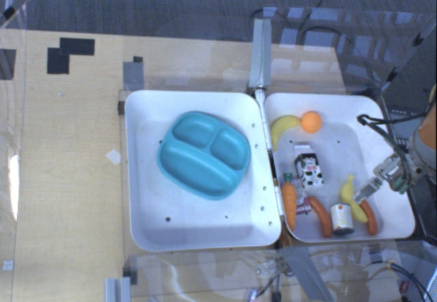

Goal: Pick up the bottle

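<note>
gripper (374, 186) hung over banana (349, 190) | jaws' state unclear | bottle (308, 169) sat well apart | risk: grabbing banana or sausage (369, 216) instead

Only a sliver of the arm (427, 136) showing at the right edge of the frame, mid-height: a rounded orange patch up top, grey beneath. Lower down, a metallic silver-grey gripper (372, 188), blocky where it meets the wrist, narrowing to slim pale fingers (367, 190) with darker edges. Small dark details across the gripper body, too blurred to make out as screws or markings. Black cable (375, 121) looped just left of the orange.
</note>
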You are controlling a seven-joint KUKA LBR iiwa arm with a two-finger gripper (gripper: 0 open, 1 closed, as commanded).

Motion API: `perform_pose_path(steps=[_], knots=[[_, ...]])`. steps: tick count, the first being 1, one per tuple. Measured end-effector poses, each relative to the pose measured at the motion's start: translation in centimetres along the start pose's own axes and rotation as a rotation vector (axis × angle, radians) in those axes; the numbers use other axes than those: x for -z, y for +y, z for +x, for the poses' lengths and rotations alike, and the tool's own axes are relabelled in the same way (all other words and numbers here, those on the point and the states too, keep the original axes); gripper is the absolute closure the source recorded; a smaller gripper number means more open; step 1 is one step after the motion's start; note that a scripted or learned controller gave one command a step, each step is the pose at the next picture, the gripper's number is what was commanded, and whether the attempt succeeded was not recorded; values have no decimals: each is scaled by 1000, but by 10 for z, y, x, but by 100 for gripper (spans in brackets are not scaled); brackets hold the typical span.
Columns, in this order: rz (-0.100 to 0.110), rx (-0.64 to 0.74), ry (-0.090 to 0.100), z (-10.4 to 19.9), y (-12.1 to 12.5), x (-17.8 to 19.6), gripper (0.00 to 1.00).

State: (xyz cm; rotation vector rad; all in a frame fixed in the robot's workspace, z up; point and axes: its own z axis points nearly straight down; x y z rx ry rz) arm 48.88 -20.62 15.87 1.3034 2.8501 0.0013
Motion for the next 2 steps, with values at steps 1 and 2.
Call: perform_pose_path(steps=[1, 2], knots=[[-2, 44, -2, -58, 99, 32, 0], [-1, -44, 1, -38, 97, 4, 0]])
